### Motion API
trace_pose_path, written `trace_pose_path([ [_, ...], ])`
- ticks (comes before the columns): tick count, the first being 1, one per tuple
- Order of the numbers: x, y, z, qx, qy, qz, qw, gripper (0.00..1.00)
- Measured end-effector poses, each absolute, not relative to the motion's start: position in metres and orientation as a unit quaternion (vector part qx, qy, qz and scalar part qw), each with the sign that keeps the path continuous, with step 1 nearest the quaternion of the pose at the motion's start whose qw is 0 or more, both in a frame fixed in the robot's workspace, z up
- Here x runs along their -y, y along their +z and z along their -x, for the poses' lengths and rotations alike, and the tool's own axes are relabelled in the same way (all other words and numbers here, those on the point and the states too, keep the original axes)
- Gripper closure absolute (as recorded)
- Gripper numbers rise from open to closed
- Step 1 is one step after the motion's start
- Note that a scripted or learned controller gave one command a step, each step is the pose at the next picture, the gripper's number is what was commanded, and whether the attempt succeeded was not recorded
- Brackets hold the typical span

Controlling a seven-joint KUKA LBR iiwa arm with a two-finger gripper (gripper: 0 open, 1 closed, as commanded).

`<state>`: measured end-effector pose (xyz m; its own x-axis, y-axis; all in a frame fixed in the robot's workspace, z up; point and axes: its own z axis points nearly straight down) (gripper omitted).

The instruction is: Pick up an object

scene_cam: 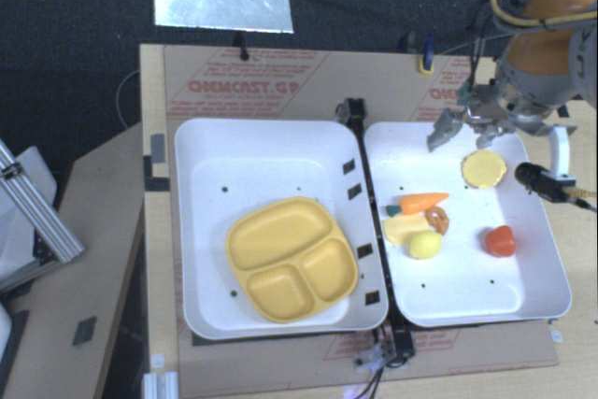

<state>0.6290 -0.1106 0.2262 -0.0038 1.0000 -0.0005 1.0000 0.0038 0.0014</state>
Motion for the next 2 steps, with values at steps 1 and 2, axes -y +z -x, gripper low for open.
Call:
trace_pose_path([
  [1,0.111,0.184,-0.625,-0.708,-0.0006,-0.706,0.000,0.00],
  [2,0.115,0.122,-0.623,-0.708,-0.0013,-0.707,-0.001,0.00],
])
